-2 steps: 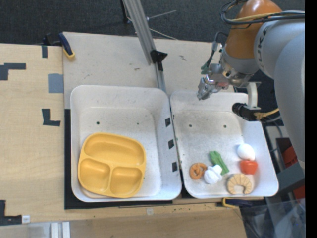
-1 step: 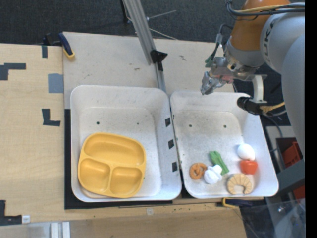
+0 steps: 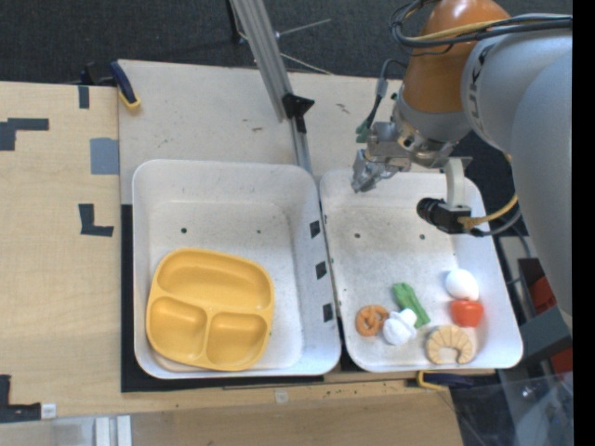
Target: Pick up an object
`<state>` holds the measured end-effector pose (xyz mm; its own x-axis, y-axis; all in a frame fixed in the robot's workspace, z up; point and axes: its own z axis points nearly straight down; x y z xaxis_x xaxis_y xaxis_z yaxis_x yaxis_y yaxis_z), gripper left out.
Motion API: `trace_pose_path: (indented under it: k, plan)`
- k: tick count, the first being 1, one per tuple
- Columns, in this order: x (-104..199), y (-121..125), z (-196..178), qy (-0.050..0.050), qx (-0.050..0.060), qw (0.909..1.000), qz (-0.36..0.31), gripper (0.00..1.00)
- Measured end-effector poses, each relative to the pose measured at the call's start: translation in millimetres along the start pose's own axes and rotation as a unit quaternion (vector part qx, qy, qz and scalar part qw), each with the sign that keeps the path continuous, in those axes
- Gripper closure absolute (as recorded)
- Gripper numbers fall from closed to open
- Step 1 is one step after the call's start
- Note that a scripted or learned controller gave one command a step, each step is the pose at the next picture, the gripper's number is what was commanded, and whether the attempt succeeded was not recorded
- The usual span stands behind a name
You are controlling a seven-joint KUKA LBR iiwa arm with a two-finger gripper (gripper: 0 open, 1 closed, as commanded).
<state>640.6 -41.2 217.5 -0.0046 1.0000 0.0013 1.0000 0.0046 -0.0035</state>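
I have the arm [image 3: 502,72] reaching in from the right, its gripper [image 3: 365,177] hanging over the far left corner of the right bin [image 3: 390,221], close to the rim where the two bins meet. I cannot tell from this view whether the fingers are parted or closed; nothing is visible between them.

Everything I could pick sits crowded at the near end of the right bin, well apart from the gripper. A pretzel [image 3: 371,320] lies nearest the left wall. Just right of it a small white piece [image 3: 400,328] touches a green piece [image 3: 409,304] that slants up and away. A croissant [image 3: 451,344] lies close to the near rim, with a tomato [image 3: 467,312] just behind it and an egg [image 3: 461,283] beyond that, both near the right wall. These things leave little room between them, and the croissant, tomato and egg are tight to the bin's edges.

The far and middle floor of the right bin is open, so I have clear space under the gripper there.

The left bin [image 3: 223,193] holds a yellow divided tray [image 3: 212,308] in its near left corner, close to the near and left rims.
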Motion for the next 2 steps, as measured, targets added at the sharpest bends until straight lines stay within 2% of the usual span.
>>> trace_pose_path:
  k: [2]
  plan:
    - [111.0, -30.6, -8.8, 0.001, 0.000, 1.0000, -0.002, 1.00]
